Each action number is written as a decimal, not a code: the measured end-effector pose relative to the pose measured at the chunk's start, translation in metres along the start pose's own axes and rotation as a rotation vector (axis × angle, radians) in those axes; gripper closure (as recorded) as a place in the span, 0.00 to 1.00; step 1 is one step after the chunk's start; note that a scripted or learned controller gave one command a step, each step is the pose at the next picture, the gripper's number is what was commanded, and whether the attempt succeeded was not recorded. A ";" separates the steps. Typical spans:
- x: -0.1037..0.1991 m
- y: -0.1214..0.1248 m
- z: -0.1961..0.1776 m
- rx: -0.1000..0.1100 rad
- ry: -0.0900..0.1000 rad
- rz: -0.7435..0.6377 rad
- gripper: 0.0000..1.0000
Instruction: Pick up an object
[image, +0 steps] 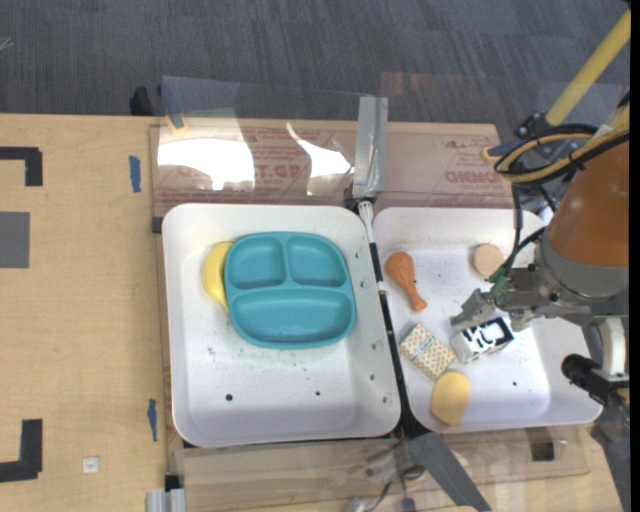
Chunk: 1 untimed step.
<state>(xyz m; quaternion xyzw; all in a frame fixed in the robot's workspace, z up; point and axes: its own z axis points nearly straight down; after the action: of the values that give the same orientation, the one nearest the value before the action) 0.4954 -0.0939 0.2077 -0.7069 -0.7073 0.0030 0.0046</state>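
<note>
Tan board forms the bench (80, 300), which carries two shallow white bins side by side. The left bin (290, 410) and the right bin (510, 395) touch along their inner walls. The grey arm (600, 220), with its orange band, enters from the right and reaches over the right bin.

Left bin contents:
- A teal divided plate (290, 290) with three compartments lies flat in the upper half of the bin.
- A yellow piece (213, 272) shows at the plate's left edge, partly covered by the plate.

Right bin contents:
- The gripper (482, 312) hangs over the middle of the bin. Whether it is released or clenched cannot be told, and nothing is visibly grasped.
- A yellow-orange oval (450, 397) lies near the front left corner.
- An orange-brown drumstick (405, 280) lies near the left wall, thick end to the rear.
- A patterned packet (428, 350) lies between the drumstick and the oval, just beside the oval.
- A black-and-white item (487, 338) lies just in front of the gripper and to the right of the packet. Whether it touches the gripper cannot be told.
- A tan disc (487, 260) lies near the rear wall, behind the gripper.
</note>
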 end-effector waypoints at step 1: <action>0.032 0.025 -0.003 -0.004 -0.001 -0.025 0.00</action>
<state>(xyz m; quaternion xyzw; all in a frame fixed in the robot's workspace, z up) 0.5206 -0.0618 0.2106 -0.6981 -0.7160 0.0019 0.0027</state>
